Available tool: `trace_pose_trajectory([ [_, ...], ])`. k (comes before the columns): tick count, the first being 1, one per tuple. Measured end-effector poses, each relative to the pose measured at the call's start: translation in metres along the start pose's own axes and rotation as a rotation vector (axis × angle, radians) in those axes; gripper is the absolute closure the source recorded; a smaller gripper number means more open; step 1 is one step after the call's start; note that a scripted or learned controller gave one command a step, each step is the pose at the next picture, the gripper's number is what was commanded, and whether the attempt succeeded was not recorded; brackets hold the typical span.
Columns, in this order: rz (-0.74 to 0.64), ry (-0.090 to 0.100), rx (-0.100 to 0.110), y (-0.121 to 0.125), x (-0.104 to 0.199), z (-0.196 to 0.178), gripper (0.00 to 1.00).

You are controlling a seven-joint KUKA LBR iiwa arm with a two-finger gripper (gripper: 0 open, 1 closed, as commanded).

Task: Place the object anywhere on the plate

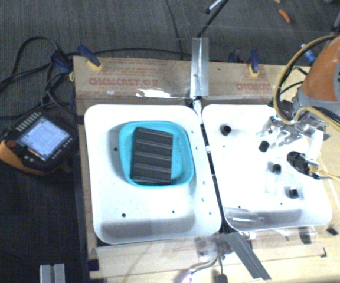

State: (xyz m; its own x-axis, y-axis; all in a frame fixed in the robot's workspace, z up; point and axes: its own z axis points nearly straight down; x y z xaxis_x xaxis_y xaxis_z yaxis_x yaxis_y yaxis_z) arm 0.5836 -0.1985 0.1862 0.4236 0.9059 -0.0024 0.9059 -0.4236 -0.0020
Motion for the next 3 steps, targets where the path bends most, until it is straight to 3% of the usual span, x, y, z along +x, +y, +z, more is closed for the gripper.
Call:
trace_pose_trajectory([
  [1, 0.0, 0.0, 0.0, 0.0, 0.0, 0.0, 0.0],
  [2, 0.084, 0.001, 0.001, -0.035, -0.016, -0.042, 0.0],
  [3, 0.169, -0.001, 0.0, -0.069, -0.052, -0.1, 0.0],
])
